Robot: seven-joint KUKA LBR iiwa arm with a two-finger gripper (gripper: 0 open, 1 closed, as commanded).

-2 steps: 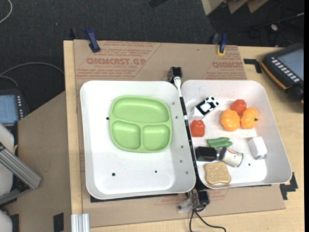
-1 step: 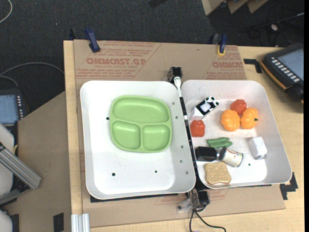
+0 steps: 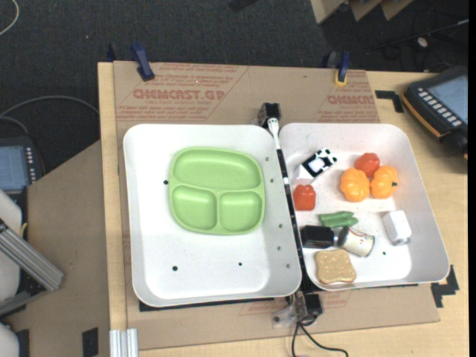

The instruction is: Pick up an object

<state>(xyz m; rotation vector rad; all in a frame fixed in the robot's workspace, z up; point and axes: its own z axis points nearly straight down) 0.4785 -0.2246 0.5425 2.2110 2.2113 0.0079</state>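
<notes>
Rightward, the right bin [image 3: 416, 169] is crowded toward its left wall, the toast [image 3: 335, 268] near its front rim; end effector's state: cannot tell.

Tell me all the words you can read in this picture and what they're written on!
"CHEMCAST GP", red letters on the brown paper-covered board behind the left white bin.
The same red print on the board behind the right white bin: cut off and too blurred to read.
The small black-and-white patterned block: no readable letters.

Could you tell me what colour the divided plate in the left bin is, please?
The divided plate is light green all over, clearly seen in the camera view.
</notes>
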